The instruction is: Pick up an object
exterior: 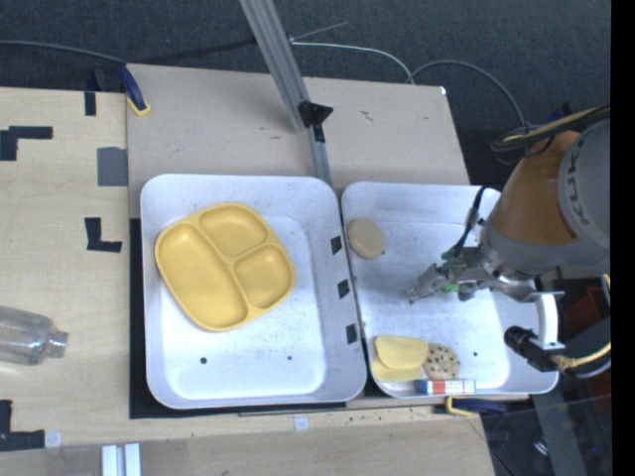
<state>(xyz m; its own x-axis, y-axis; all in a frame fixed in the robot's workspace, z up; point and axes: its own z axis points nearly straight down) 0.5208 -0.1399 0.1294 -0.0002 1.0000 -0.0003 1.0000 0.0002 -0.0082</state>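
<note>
In the right bin lie a round tan disc near the upper left, a pale yellow block at the front edge, a speckled cookie-like piece beside it, and a thin red, white and blue marker along the front rim. My gripper hangs low over the middle of this bin, pointing left, to the lower right of the tan disc. Nothing shows between its tips.
The left bin holds a yellow divided plate. A metal pole slants over the bench behind the bins. A clear plastic bottle lies on the bench at the far left. Cables trail at the back right.
</note>
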